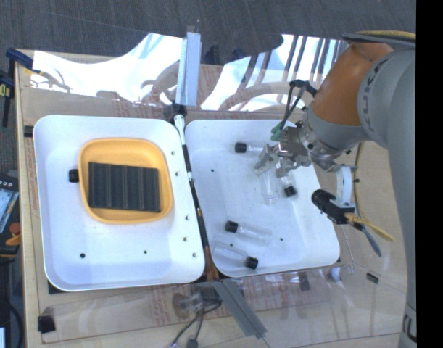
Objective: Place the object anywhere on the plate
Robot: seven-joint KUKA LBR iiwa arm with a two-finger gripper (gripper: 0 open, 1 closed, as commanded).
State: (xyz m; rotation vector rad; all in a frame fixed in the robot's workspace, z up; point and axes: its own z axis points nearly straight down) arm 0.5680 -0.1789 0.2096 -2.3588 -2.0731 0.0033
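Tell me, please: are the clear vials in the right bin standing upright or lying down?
Lying down. Each clear vial rests on its side on the right bin floor, black cap pointing sideways.

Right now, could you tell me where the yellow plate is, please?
The yellow plate lies in the left white bin, toward its upper middle, with a dark ridged insert on it and a small black cap at its left edge.

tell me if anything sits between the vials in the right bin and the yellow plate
Only the two bins' raised rims, meeting in the middle, separate the clear vials in the right bin from the yellow plate in the left bin. The plate carries a dark ribbed insert, with yellow rim showing around it.
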